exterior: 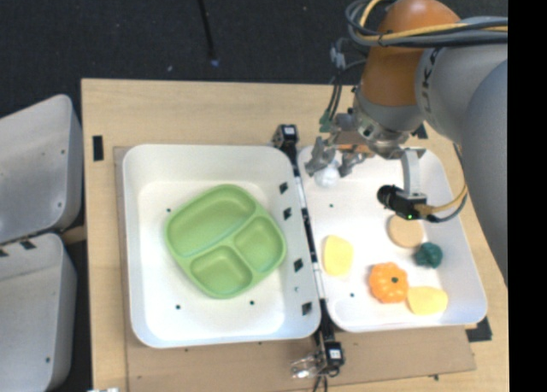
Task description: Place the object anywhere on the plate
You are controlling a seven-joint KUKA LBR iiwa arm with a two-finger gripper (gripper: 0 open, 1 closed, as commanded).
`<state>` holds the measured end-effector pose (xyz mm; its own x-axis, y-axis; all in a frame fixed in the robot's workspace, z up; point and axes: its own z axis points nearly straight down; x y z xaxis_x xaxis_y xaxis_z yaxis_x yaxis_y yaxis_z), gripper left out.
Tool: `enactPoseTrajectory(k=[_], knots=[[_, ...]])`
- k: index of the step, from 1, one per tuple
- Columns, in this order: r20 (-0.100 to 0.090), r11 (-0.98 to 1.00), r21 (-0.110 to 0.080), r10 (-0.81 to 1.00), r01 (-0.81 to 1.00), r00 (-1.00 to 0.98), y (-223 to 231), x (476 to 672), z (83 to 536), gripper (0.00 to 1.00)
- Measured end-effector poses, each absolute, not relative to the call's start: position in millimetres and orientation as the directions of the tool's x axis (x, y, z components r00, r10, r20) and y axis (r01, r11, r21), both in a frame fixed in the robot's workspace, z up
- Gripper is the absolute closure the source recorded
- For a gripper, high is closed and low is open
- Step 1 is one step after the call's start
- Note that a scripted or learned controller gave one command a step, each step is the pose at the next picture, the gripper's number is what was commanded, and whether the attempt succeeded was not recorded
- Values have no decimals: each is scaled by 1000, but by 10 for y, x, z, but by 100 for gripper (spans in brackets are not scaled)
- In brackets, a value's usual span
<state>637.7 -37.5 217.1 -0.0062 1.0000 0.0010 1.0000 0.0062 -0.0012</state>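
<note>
Orange and round, a little pumpkin toy [388,283] sits low in the right bin [453,301], close to the bottom of the picture. Beside it lie a pale yellow piece [426,300] and another yellow piece [338,255], with a small dark green lump [429,254] and a tan round thing [406,232] a bit higher up.

At the upper part of that same bin the gripper [328,165] hangs down from the big grey and orange arm [402,49]. A small white thing [327,177] sits right at its tip, by the wall between the two bins. The tip is too small and blurry to tell whether it grips that white thing or how it is set.

In the left bin [141,236] lies the green plate [225,240], with three little sections. It is to the lower left of the gripper, across the wall between the bins. So the coming move probably has to go left and down the picture, over that wall. The white thing looks round, so no long side shows. Both bins rest on the wooden counter [214,91].
</note>
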Motion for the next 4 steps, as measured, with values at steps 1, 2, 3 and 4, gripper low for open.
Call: enactPoseTrajectory(k=[1, 2, 3, 4], knots=[[2, 7, 1, 1000, 1000, -7, 125, 6246, 2335, 100], [1, 6, -2, 1000, 1000, -6, 530, 6124, 2381, 100], [2, 8, -3, 1000, 1000, -8, 1106, 5924, 2330, 100], [2, 9, -3, 1000, 1000, -9, 1672, 5686, 2341, 100]])
